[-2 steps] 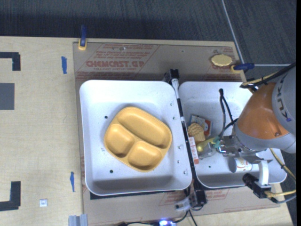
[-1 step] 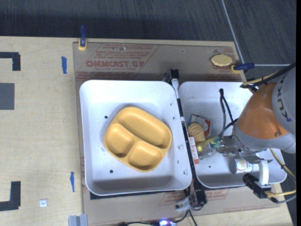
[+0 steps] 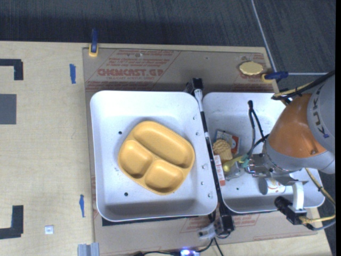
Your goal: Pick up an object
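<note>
A small cluster of tan, red and green objects [image 3: 226, 152] is lying in the right white bin [image 3: 234, 108]. The gripper [image 3: 246, 164] is reaching beside it; opening cannot be determined.

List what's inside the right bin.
In the right bin: a small snack packet, a yellowish item beside it, and the arm reaching in. The arm hides whatever lies beneath it on the bin's right side.
</note>
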### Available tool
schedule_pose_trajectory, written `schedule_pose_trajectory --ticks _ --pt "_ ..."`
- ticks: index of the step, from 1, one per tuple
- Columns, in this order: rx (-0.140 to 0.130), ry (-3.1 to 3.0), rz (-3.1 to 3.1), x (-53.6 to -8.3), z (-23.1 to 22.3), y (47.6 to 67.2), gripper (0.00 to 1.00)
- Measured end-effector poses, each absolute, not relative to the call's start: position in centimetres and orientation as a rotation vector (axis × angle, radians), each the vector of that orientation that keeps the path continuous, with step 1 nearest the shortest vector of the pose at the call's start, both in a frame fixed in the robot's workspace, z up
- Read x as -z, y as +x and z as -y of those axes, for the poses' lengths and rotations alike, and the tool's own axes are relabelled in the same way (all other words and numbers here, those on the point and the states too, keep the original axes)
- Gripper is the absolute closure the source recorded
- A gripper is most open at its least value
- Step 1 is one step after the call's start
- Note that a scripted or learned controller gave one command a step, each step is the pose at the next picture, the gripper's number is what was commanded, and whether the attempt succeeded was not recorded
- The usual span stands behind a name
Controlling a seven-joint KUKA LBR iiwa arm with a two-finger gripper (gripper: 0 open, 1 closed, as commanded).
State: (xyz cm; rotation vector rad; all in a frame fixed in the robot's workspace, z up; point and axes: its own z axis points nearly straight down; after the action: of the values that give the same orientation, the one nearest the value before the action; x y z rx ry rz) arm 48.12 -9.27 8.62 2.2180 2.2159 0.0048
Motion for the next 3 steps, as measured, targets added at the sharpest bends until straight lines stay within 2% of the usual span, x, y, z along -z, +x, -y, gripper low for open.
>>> schedule_pose_trajectory --ticks 3 --pt "-0.005 2.218 -2.216 -8.61 9.25 48.12 0.00"
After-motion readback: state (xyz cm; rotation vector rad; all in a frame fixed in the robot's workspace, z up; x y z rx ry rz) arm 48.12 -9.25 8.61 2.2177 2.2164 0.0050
